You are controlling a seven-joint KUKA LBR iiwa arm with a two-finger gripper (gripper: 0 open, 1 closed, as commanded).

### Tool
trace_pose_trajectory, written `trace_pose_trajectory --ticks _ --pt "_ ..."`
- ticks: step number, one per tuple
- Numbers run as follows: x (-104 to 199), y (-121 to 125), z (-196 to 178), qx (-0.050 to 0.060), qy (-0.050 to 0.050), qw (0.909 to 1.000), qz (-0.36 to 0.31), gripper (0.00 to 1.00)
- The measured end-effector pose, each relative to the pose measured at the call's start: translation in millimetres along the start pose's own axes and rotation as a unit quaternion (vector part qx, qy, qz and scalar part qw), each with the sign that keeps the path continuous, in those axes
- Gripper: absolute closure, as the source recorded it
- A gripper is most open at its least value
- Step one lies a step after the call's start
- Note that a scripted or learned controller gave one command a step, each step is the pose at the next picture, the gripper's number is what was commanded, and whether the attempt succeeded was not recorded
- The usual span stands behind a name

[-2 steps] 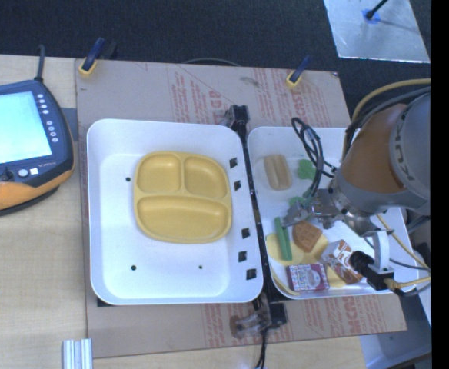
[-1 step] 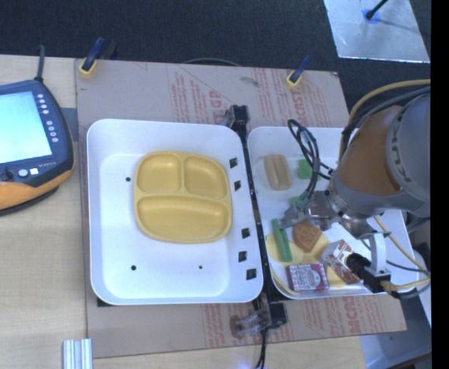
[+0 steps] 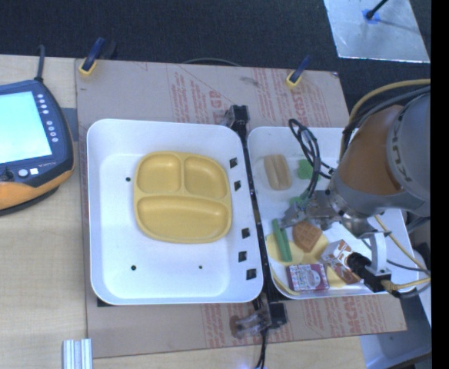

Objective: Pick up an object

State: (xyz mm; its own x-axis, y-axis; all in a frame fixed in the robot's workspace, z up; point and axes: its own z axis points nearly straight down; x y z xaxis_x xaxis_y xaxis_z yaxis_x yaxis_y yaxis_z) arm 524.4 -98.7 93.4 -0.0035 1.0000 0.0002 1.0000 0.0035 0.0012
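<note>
- Brown, toast-like square block (image 3: 307,237): lies flat in the right shallow white bin (image 3: 274,138), just on the near side of my gripper (image 3: 300,212). I cannot tell from this view whether we touch.
- Grip state: I cannot tell whether it is released or clenched. Nothing is seen held in it.
- Slender green stick (image 3: 282,242): just left of the brown block, to my gripper's near-left, lying lengthwise along the bin.
- Flat yellow piece (image 3: 272,254): beside the green stick, against the bin's left wall.
- Crumpled red-and-white wrapper (image 3: 338,254): just right of the brown block, on my near-right.
- Pink-and-maroon rectangular packet (image 3: 307,277): nearer still, by the bin's near rim.
- Tan oblong bread-like roll (image 3: 277,171): on the far side of my gripper, slightly left, apart from it.
- Small green piece (image 3: 307,169): just right of the roll, also on my far side.
- Yellow divided plastic tray (image 3: 183,196): in the left shallow white bin (image 3: 109,206), well apart to my left.
</note>
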Motion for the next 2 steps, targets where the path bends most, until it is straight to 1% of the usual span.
trace_pose_trajectory --ticks 1,2 --pt "5.6 -10.4 -0.4 -0.002 -0.001 1.0000 0.001 0.00" --pt "4.1 -1.8 0.0 0.000 0.000 1.0000 0.000 0.00"
